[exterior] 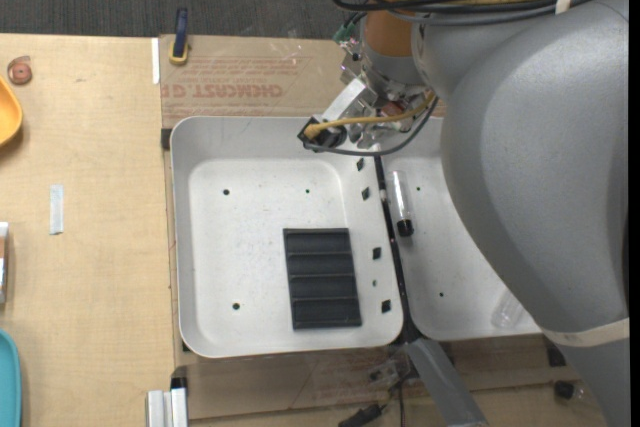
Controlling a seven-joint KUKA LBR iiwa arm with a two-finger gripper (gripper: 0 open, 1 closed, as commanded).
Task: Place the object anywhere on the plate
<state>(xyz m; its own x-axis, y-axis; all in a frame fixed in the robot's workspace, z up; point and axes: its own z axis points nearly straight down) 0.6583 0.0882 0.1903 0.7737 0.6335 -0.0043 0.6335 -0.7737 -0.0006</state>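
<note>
A black ribbed rectangular plate (322, 278) lies flat in the left bin (200, 215), toward its front right. A slim silvery stick with a black end (398, 205) lies in the right bin (440, 305), close along the wall between the two bins. My gripper (378, 135) hangs over the back of that shared wall, above and just behind the stick and well behind the plate. The wrist and cables hide its tips. The big grey arm covers most of the right bin.
Brown cardboard (240, 80) lies behind the bins with a blue clamp (180, 35) at its left corner. The wooden table (90, 295) to the left holds an orange object (6, 115), a small pale strip (57, 210) and a teal object (6, 380).
</note>
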